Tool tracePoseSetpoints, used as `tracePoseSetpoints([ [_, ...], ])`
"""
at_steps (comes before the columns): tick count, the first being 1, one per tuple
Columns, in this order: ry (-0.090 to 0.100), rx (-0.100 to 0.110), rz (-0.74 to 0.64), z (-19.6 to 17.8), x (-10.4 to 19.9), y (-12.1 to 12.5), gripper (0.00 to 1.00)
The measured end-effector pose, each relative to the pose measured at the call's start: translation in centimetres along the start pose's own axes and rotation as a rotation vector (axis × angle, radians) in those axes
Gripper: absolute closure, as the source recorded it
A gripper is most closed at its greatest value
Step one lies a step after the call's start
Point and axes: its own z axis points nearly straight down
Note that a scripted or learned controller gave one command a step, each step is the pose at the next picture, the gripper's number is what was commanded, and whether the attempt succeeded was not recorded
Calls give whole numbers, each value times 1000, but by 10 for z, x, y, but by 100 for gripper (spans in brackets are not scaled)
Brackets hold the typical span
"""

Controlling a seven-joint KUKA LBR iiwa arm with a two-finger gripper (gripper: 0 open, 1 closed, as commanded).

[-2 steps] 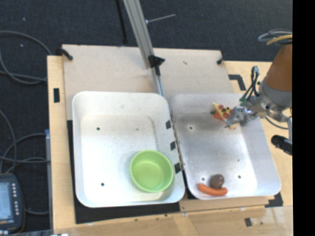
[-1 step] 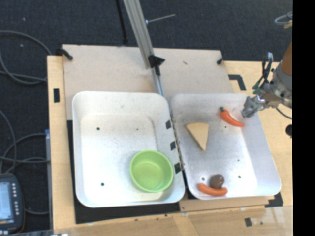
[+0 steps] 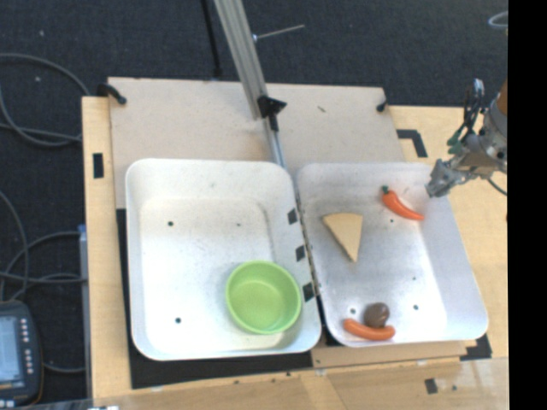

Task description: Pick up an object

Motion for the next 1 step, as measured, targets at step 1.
tracePoseSetpoints([
  [1,0,4,1,11,46,4,100],
])
